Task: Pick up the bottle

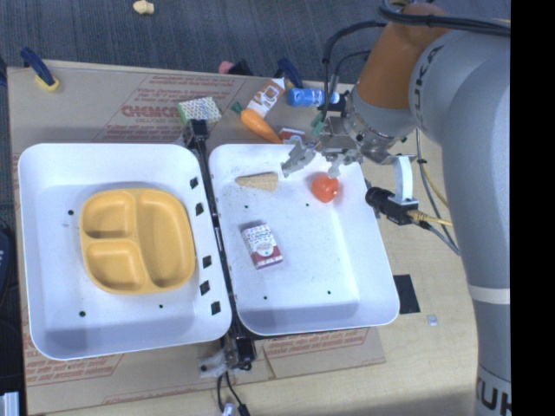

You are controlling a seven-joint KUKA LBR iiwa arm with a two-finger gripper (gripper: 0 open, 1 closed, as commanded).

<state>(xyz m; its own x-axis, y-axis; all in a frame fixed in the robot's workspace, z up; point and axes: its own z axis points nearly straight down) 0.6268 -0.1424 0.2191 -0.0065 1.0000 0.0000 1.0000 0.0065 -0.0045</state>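
A small bottle with a white and orange label lies on the cardboard behind the right bin, outside it. My gripper hangs over the far edge of that bin, in front of and to the right of the bottle. Its fingers are spread open with nothing between them. A red tomato lies just below the right finger.
In the right bin lie a bread slice and a red packet. An orange carrot and a blue object lie beside the bottle. The left bin holds a yellow divided plate. Blue clamps grip the cardboard's far edge.
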